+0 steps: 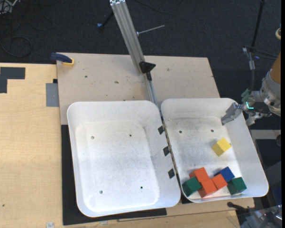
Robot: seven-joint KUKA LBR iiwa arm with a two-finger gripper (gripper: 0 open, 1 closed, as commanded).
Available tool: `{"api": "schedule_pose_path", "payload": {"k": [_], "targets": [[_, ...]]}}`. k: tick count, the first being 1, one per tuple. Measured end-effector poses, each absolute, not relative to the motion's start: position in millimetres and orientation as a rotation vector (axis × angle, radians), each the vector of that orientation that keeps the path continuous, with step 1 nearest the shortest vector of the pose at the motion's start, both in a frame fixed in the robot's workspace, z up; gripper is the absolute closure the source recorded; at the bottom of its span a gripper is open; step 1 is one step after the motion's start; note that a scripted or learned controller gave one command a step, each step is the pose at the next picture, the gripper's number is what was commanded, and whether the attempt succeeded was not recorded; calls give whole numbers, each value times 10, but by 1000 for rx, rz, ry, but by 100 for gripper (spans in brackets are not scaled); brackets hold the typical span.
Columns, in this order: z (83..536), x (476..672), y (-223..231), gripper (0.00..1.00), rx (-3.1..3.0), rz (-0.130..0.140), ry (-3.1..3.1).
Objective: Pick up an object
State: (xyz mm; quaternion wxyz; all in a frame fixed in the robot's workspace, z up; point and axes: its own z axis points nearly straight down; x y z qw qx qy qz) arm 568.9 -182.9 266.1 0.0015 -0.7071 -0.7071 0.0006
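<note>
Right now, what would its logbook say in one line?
gripper: over right bin's far right rim | blocks: unheld, near corner | yellow block: apart

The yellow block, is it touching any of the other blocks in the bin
No, the yellow block lies alone, apart from the cluster of blocks nearer the right bin's front edge.

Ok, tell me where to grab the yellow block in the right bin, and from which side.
Take the yellow block from straight above, jaws closing on two opposite flat sides. It lies alone on the right bin floor, apart from the cluster of blocks nearer the camera, so every side looks free. It sits turned, so rotate the gripper to match.
</note>
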Motion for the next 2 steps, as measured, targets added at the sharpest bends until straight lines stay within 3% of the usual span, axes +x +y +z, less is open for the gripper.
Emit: {"api": "schedule_pose_path", "payload": {"k": [2], "targets": [[1716,5811,-1823,0,-2218,7,-2215]]}}
